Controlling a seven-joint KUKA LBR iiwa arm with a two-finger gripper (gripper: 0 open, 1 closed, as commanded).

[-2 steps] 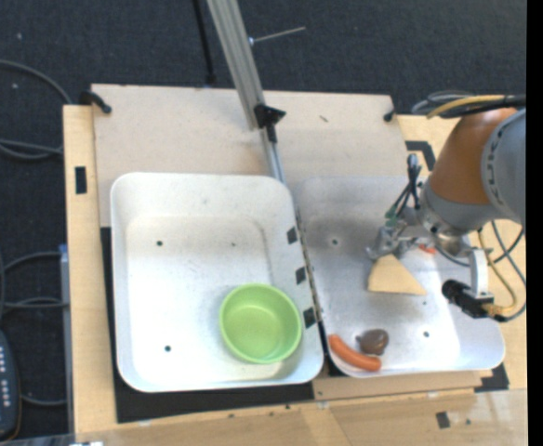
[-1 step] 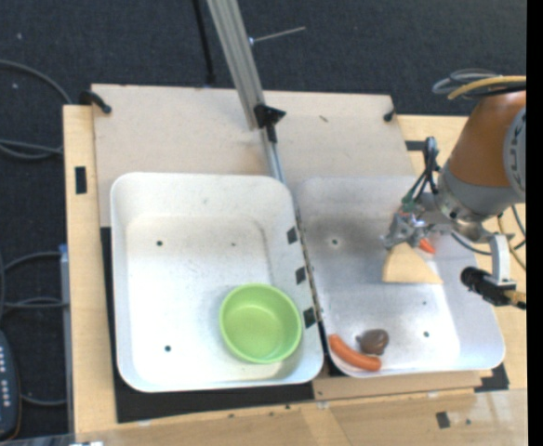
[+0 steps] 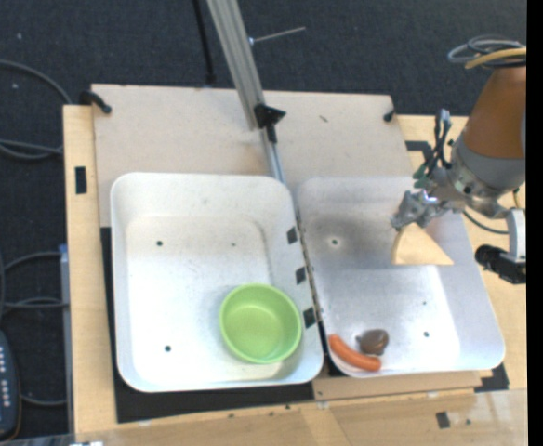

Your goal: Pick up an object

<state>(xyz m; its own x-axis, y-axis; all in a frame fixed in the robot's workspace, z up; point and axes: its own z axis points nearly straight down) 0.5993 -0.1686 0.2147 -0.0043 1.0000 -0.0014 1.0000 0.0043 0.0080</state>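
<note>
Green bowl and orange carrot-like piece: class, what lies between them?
In the camera view, the two bins' adjoining rims separate the green bowl from the orange carrot-like piece; nothing else lies between.

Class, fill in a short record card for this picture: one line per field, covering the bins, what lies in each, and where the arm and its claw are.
bins: two shallow white bins side by side, left bin and right bin
left bin holds: green bowl, near the front right corner
right bin holds: orange carrot and small brown lump, at the front left corner
arm: reaches in from the right, orange band
claw: claw above the right bin's back part
claw contents: cannot tell
</note>
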